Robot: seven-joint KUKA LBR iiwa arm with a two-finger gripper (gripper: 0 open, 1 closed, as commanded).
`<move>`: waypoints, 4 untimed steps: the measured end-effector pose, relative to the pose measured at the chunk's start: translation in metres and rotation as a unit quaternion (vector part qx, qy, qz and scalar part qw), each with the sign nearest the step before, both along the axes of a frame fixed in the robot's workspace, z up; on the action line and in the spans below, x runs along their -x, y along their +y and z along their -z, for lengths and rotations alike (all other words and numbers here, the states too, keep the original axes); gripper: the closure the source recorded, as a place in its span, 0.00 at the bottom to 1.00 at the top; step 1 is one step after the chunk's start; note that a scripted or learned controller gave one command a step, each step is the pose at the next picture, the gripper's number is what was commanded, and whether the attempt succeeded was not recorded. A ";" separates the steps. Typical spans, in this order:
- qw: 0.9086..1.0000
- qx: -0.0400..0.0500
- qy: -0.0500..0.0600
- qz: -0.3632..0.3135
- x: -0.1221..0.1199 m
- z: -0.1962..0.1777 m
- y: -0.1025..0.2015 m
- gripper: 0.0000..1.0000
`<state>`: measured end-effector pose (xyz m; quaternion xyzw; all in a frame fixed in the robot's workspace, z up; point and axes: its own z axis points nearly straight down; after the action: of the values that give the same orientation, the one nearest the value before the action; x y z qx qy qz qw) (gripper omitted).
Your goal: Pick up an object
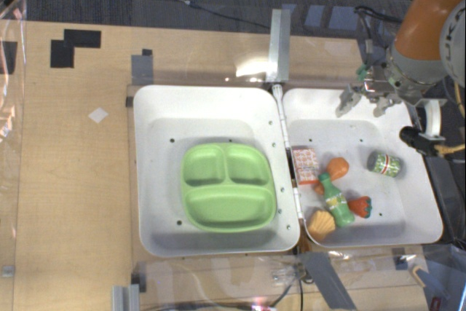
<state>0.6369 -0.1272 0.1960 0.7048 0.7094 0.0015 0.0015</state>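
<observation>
**Mira:** While the arm hung over the back edge of the right bin (364, 229), the gripper (362, 104) stood with its two fingers spread apart, and nothing was between them. Did you see the same?

**Tomas:** Yes, it was open and held nothing. All the small objects lay lower in that bin, toward the front: a green can (384, 164) alone on the right side, then a cluster of an orange piece (337, 167), a green bottle (335, 202), a red piece (361, 207), a tan piece (321, 223), and a small printed packet (303, 165) just beside the wall between the bins.

**Mira:** Which one was the better choice for the pick, in your opinion?

**Tomas:** The can, probably. It was well apart from the others, so the fingers could come down on both sides without touching a neighbour. It lay on its side, so the grip should go across its round body, or it could roll away.

**Mira:** And the cluster?

**Tomas:** More risk there. The bottle touched the orange and red pieces, so one finger could land on top of something. The packet was too near the wall.

**Mira:** The left bin (160, 156) held only the green divided plate (228, 186).

**Tomas:** Too wide and flat for those fingers, it seemed.
</observation>
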 end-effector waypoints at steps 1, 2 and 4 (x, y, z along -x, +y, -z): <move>0.999 0.000 0.000 -0.033 0.063 0.080 0.024 0.00; 0.999 0.005 -0.027 -0.029 0.083 0.089 0.027 0.00; 0.986 0.003 -0.009 -0.169 0.143 0.102 0.002 0.00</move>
<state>0.4942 -0.1250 0.0937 0.5745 0.8184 0.0056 0.0097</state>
